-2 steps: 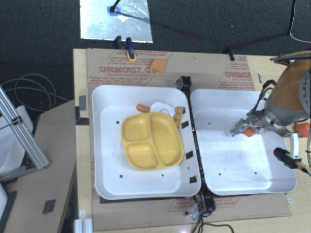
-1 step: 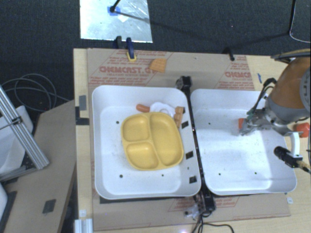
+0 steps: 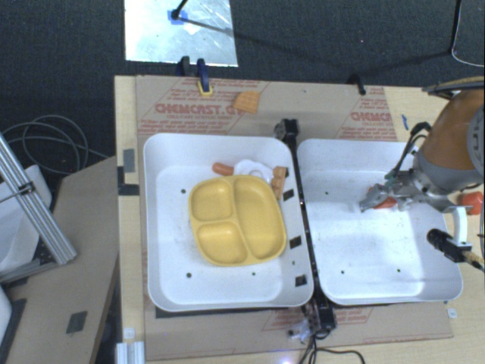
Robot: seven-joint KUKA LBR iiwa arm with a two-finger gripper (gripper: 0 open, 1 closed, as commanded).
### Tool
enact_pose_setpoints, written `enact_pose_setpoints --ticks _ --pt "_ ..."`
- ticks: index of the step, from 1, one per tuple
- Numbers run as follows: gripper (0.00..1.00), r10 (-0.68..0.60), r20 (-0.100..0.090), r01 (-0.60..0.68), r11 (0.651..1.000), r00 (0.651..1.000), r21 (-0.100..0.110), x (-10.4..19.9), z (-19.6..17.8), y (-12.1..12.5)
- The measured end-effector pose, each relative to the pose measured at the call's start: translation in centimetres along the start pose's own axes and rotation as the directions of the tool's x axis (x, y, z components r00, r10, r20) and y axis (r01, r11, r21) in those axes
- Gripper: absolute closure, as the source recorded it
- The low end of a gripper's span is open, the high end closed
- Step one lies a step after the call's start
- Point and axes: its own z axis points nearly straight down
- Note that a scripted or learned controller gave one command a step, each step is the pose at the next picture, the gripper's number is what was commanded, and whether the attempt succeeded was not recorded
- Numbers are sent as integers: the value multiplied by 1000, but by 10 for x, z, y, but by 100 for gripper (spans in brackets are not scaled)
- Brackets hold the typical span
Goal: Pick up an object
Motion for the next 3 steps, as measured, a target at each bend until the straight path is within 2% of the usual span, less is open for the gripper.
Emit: enact_pose_setpoints --ticks 1,2,3 --pt "0 1 -1 -1 1000 1000 2 -16 11 9" --pt "100 0 0 0 1000 1000 -2 -16 0 10" --pt "100 -9 -1 9 1000 1000 0 30 -42 76"
